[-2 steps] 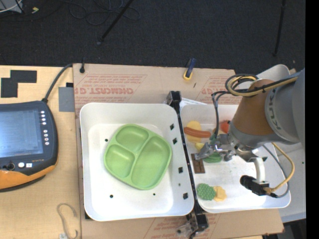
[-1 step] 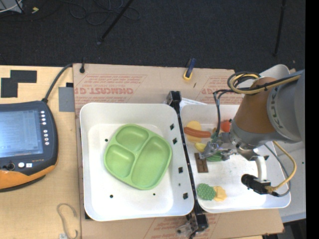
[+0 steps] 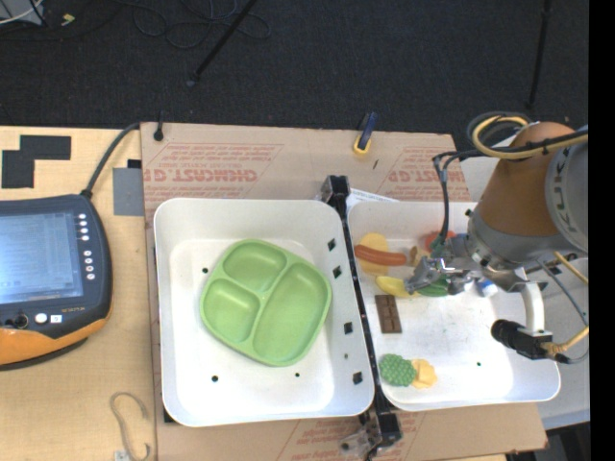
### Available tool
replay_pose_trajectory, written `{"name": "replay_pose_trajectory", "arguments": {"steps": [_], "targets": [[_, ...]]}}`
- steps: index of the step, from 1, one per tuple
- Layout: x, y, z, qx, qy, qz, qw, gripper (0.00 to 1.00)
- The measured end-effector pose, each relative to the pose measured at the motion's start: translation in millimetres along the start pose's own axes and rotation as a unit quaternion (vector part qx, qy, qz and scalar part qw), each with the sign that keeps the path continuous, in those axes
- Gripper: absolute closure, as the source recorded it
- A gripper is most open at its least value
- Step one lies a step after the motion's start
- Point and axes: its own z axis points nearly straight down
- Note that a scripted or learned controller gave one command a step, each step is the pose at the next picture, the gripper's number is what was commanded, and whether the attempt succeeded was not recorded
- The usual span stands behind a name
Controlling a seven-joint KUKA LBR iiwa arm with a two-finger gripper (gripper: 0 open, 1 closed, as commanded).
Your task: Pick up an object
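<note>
Dark carpet is filling the top of the frame, and below it a cardboard-covered desk (image 3: 240,166) is carrying two white bins side by side. Right of centre, the right bin (image 3: 500,377) is holding the toy food: a hot dog (image 3: 381,254) near its upper left, a yellow piece (image 3: 392,284) just below that, a brown chocolate bar (image 3: 387,313) lower still, and a green and yellow piece (image 3: 405,371) near the bottom left edge. The end effector (image 3: 430,275) is hovering low just right of the hot dog and yellow piece, over something green; whether it is open or closed is impossible to tell. The grey and orange arm (image 3: 524,195) is reaching in from the right. The left bin (image 3: 183,373) is holding a green divided plate (image 3: 265,301). A teach pendant (image 3: 43,262) is lying at the left edge.
</note>
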Motion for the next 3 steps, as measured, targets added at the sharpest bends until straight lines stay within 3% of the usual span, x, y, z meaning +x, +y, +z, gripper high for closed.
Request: {"name": "replay_pose_trajectory", "arguments": {"steps": [1,2,3], "targets": [[-6.3,5.7,-56.9,0.000,0.000,-0.005,1.0000,1.00],[-8.1,6.0,-72.2,0.001,0.000,-0.004,1.0000,1.00],[45.5,7.7,-79.6,0.002,0.001,-0.006,1.0000,1.00]]}}
